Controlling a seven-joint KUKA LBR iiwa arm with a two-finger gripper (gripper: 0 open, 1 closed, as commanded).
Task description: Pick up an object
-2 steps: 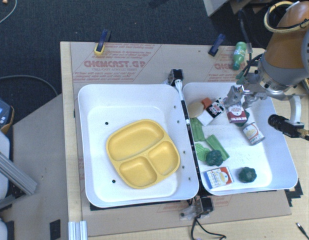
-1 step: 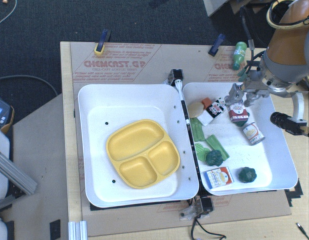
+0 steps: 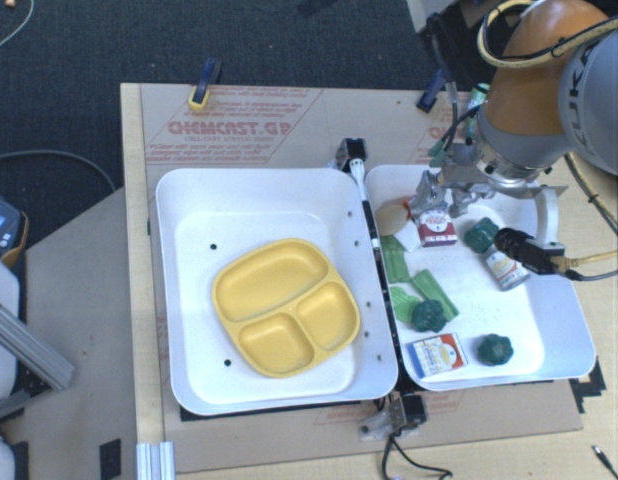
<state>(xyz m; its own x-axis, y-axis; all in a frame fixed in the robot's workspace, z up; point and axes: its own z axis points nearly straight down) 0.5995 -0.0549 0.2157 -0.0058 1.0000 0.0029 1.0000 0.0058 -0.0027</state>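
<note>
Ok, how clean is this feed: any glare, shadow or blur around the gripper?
Camera view: even light and soft shadows; the white bins are bright, not blown out; the yellow tray is sharp; the gripper and the small items beneath it are cluttered and hard to resolve.

The grey KUKA arm (image 3: pixel 589 78) bears a glossy orange band (image 3: pixel 534 63), yellow looped cable (image 3: pixel 504 13) and metallic two-finger gripper (image 3: pixel 436 200).

"CHEMCAST GP" on brown board (image 3: pixel 239 128)
</note>
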